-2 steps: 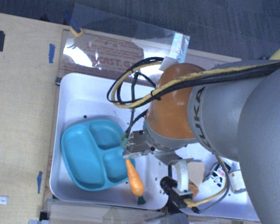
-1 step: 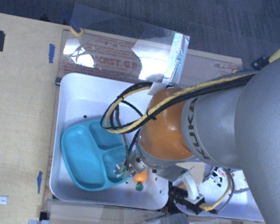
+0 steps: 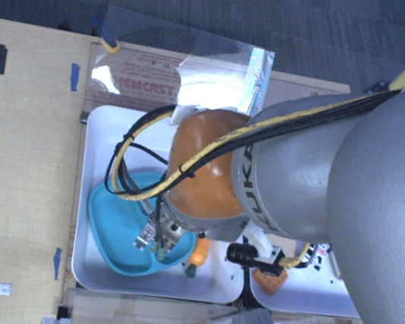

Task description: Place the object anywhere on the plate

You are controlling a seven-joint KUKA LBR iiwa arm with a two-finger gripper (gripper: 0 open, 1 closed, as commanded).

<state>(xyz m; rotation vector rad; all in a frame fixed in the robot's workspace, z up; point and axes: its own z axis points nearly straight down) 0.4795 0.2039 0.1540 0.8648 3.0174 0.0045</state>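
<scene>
Item 1, my gripper (image 3: 154, 243): hanging low-centre of frame, over the blue plate (image 3: 118, 228). Finger state: can't tell, too small and cluttered. Nothing visibly between them.

Item 2, blue plate: sitting in the left white bin (image 3: 106, 141), lower-left part of it, rim tilting slightly. My wrist is covering its right side.

Item 3, carrot-like object (image 3: 199, 253): small, orange w/ green end, lying just right of the plate edge, lower centre of frame, on the bin floor, not on the plate. Near my gripper but apart from it.

Item 4, orange-brown piece (image 3: 268, 281): lying in the right bin (image 3: 318, 300), lower right, partly under my arm.

Item 5, my arm's orange band (image 3: 202, 165): sitting mid-frame, yellow-black cables (image 3: 122, 159) looping over it toward the left.

Item 6, wooden bench (image 3: 10, 164): showing along frame left, w/ black corner marks.
</scene>
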